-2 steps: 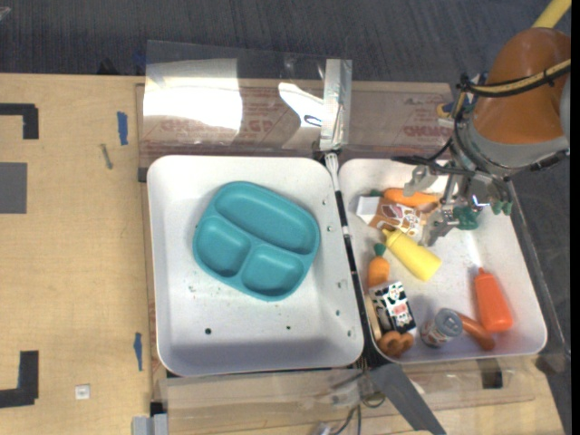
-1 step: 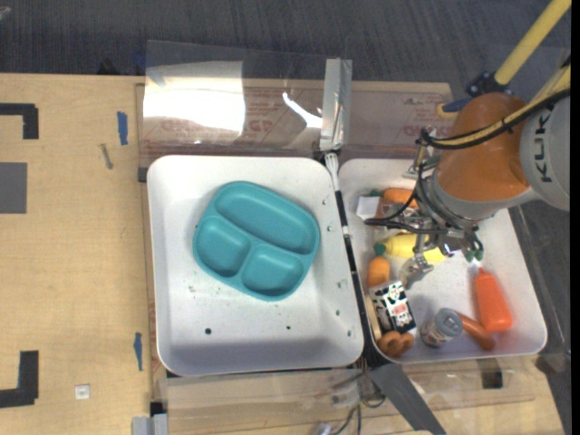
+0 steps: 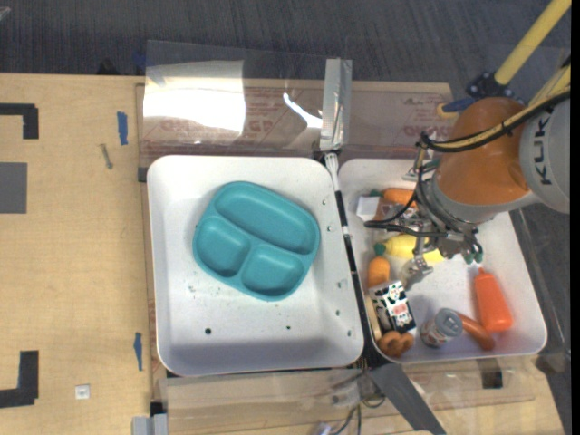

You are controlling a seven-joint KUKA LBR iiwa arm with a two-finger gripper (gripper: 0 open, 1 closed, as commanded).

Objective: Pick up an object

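My gripper (image 3: 420, 263) hangs over the middle of the right bin (image 3: 526, 270), below the orange wrist band. It sits right above a yellow object (image 3: 405, 246), partly hiding it. Around it lie a small orange piece (image 3: 379, 268), an orange item (image 3: 397, 197) at the back, a white tag (image 3: 368, 207), a black-and-white box (image 3: 392, 305), a brown ring-shaped thing (image 3: 396, 341), a grey can (image 3: 441, 327) and an orange-red bottle shape (image 3: 492, 301).
The left bin (image 3: 181, 198) holds a teal divided plate (image 3: 257, 239). A clear plastic sheet (image 3: 236, 107) stands behind the bins. The wooden bench (image 3: 63, 243) stretches to the left. A yellow rod (image 3: 539, 30) crosses the top right.
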